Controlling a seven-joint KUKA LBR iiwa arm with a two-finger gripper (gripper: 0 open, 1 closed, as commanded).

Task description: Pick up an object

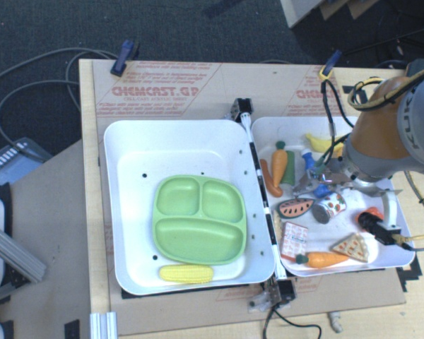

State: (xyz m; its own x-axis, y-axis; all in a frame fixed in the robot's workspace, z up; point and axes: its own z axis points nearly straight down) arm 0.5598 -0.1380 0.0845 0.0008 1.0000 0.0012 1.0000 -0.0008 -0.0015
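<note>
Hand low in the right bin, grip state impossible to tell. Watermelon slice just at seven o'clock, small can at five. Green plate in left bin.

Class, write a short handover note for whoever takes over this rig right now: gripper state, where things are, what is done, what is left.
Gripper: low in the right white bin, among the toys; grip unclear.
Right bin: orange plastic carrot, watermelon slice, waffle wedge, small printed can.
Left white bin: green divided plate, yellow corn cob in front of it.
Done: arm reached in.
Left: grasp and lift one object.
</note>
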